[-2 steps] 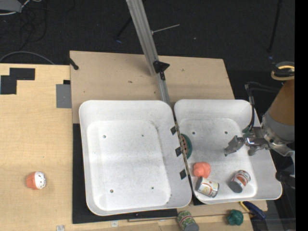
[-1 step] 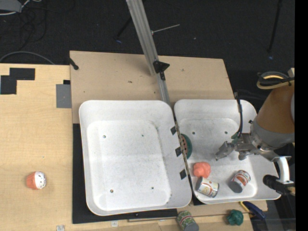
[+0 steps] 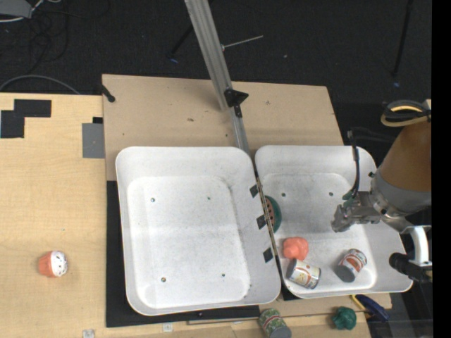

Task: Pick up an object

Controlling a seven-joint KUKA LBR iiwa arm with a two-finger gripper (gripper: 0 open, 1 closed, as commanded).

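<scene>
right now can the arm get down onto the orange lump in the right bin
Probably yes: the orange lump lies uncovered, left of the end effector, though a can sits close beside it.

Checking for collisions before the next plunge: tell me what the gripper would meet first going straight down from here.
Probably bare floor of the right bin. The gripper hangs left of the can, which looks clear of its line, though depth is uncertain.

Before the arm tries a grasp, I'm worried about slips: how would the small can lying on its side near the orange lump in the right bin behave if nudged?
The small cylindrical can lies on its side, so it would probably roll. Its curved wall looks smooth, so it may slip. The orange lump sits close and might block it.
</scene>
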